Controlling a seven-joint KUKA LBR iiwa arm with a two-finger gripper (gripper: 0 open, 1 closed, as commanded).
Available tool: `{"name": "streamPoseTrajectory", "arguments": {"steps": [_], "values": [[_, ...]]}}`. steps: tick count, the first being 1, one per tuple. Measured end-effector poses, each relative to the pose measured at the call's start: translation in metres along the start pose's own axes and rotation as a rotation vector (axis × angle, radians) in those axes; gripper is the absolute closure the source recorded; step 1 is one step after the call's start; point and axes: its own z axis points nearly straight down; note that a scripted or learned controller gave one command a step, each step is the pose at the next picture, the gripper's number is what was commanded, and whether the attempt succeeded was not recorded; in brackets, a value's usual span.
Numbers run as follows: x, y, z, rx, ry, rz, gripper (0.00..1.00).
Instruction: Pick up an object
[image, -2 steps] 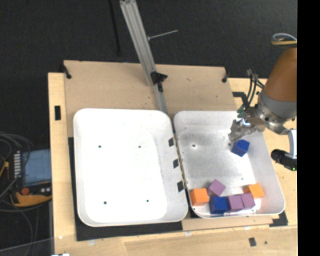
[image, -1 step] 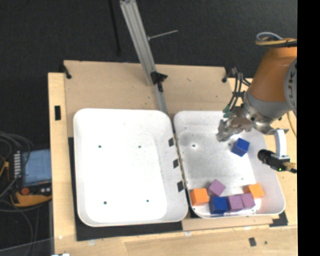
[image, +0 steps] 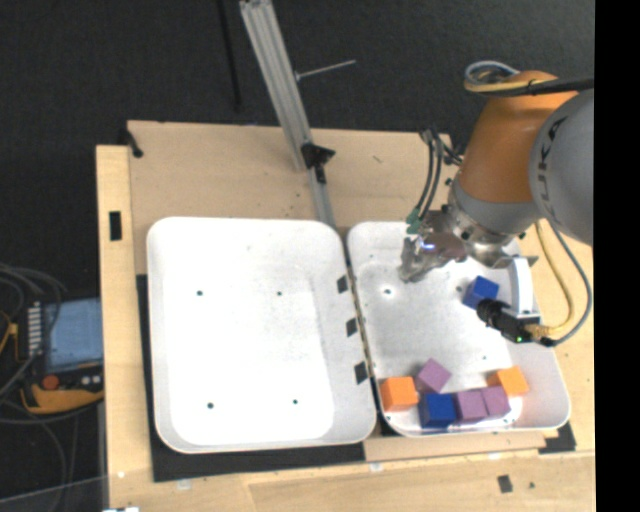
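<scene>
Hovering high over the right bin (image: 385, 240) with the gripper (image: 418, 262), fingers hard to tell apart or together, nothing between them. Waiting nearby: a blue block (image: 481, 291); more blocks (image: 447, 393) crowding the front edge. Needing next: picking one, dropping down.

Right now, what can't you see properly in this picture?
- Pincer, camera view: small and blurred, so open or shut is unclear.
- Blue block: partly covered by the arm's wrist and black fitting.
- Front blocks in the right bin: crowded together, so their full shapes are hidden.
</scene>
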Motion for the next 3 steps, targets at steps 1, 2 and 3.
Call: {"name": "streamPoseTrajectory", "arguments": {"steps": [1, 2, 3], "values": [[0.059, -0.008, -0.007, 0.001, 0.001, 0.0, 1.0], [0.109, -0.02, 0.006, 0.002, -0.001, 0.001, 1.0], [0.154, -0.039, -0.004, 0.002, 0.0, 0.0, 1.0]]}}
